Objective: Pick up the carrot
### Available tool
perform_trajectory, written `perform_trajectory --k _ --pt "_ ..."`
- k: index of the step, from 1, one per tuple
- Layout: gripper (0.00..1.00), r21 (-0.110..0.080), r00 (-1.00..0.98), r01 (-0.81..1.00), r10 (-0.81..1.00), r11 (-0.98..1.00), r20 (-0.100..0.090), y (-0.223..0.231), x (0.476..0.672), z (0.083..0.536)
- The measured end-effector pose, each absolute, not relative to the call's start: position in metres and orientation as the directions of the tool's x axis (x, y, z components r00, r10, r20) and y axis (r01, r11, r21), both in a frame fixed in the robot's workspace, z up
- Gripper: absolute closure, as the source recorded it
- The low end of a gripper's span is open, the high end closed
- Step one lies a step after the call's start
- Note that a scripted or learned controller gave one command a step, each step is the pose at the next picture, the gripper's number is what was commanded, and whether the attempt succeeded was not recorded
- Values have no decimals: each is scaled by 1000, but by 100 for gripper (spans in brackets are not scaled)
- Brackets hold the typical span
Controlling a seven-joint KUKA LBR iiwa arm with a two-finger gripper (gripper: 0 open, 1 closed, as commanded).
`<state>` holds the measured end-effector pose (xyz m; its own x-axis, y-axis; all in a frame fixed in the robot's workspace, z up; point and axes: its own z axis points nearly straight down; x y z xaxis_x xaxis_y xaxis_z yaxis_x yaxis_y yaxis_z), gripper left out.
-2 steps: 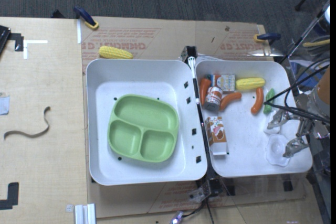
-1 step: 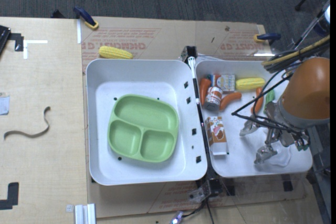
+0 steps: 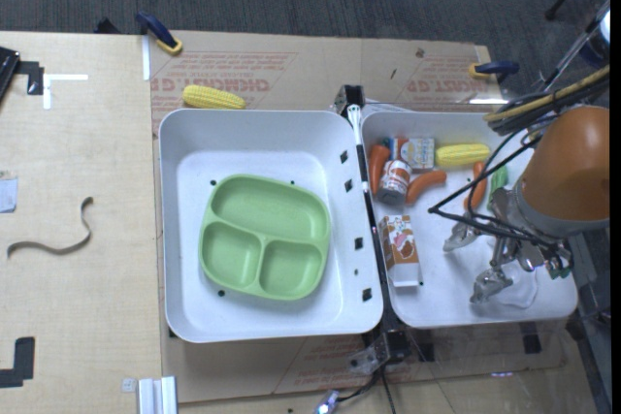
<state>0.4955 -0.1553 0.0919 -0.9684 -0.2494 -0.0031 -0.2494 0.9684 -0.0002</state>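
Observation:
The carrot (image 3: 476, 190), a slim orange piece with a green top, lies in the right bin (image 3: 441, 305) near its far right side, partly crossed by a black cable. My gripper (image 3: 469, 266) hangs over the bin's bare floor in the near right part, a little nearer the camera than the carrot. Its metal fingers (image 3: 486, 286) stand spread apart with nothing between them. The arm's orange band (image 3: 576, 165) hides the bin's right edge.
The right bin also holds a yellow corn cob (image 3: 463, 153), a small can (image 3: 395, 179), an orange sausage-like piece (image 3: 425, 184), a small box (image 3: 401, 242) and a packet (image 3: 419, 150). A green divided plate (image 3: 262, 238) sits in the left bin (image 3: 184, 208). Another corn cob (image 3: 213, 97) lies behind it.

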Motion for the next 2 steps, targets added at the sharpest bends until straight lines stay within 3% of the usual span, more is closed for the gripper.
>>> perform_trajectory --k 1,2 --pt "0 0 -968 -249 -249 968 -3 -155 496 92" --pt "0 -1 -997 -70 -71 998 -5 -163 505 93"
